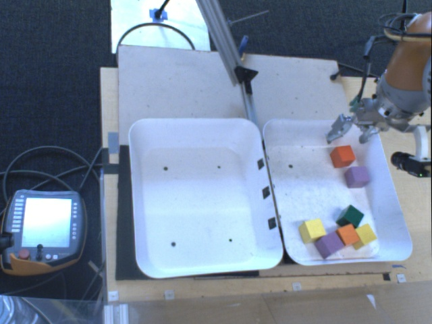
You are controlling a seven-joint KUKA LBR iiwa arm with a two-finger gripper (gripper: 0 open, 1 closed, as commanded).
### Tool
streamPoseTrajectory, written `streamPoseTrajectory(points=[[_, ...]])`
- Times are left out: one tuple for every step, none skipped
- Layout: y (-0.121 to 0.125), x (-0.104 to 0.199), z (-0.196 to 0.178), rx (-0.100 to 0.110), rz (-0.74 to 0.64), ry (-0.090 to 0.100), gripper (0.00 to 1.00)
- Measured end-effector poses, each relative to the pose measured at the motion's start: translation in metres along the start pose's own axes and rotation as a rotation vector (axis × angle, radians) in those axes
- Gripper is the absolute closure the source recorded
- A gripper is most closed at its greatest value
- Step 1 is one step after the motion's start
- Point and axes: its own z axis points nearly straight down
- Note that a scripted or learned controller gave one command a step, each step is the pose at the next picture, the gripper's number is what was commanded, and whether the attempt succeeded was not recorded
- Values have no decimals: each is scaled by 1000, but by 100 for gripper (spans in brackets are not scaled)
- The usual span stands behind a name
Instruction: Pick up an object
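Blocks lie in the right bin (395, 201): a yellow cube (312, 230), purple block (329, 244), green cube (350, 216) clustered at its near end, an orange cube (342, 156) farther back. Above that cube, the gripper (350, 131) hangs spread, grasping nothing.

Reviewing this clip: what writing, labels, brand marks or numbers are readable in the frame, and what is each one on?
No text in this frame can be read.
Handheld control pendant left of the bench: its lit screen is washed out to plain white, and its buttons are too small to read.
Three small dark tags along the seam between the two bins: too small to tell whether they bear writing.
Coloured blocks in the right bin: plain faces, no markings seen.
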Motion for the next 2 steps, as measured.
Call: streamPoseTrajectory(points=[[5, -1, 61, 2, -1, 1, 0], [12, -3, 72, -23, -2, -6, 0]])
